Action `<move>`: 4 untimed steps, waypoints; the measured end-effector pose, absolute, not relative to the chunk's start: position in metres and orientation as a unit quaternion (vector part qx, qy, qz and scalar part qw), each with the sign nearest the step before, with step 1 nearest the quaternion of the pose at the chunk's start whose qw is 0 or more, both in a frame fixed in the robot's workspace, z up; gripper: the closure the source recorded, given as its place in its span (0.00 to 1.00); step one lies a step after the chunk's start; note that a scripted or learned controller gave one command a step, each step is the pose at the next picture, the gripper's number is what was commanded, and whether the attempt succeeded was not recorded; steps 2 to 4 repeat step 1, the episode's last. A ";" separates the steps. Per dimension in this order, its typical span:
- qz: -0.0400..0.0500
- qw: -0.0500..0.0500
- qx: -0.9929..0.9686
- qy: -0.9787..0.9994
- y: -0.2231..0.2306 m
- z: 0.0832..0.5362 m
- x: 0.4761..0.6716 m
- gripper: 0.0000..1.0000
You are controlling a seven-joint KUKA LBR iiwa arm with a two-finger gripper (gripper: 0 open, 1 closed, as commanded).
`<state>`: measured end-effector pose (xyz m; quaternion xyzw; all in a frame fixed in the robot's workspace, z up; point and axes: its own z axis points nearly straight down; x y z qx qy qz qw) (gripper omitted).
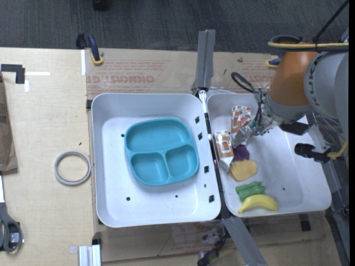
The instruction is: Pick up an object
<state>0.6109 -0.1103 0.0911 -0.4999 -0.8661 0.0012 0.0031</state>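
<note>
**Gripper low in right bin, among the food items**

Two white bins side by side on a bench: left bin [105,165] holding a teal three-part tray [161,151]; right bin [299,187] holding a cluster of small items along its left side.

In that cluster, from back to front: an orange-and-white packet [239,117] leaning near the back wall, a second such packet [223,144] against the divider, a purple piece [241,152] just beside it, a tan rounded piece [244,170] touching the purple one, then a green piece [250,189] and a banana [258,203] lying close together at the front.

Arm [313,76] reaching in from the right, orange band above the wrist. Gripper [248,134] down inside the right bin, between the back packet and the purple piece, tips right at the purple piece. Too small and dark to tell whether spread or pressed together, or whether anything sits between.

Outside the bins, on the bench at left: a grey ring [72,167], scissors [10,231] at the lower edge, a brown paper bag [6,132] at the far left.
</note>
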 end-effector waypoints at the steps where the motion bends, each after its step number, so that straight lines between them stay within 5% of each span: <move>1: 0.000 -0.001 -0.550 -0.835 -0.026 0.192 0.659 1.00; 4: 0.000 -0.001 -0.550 -0.835 -0.026 0.192 0.659 1.00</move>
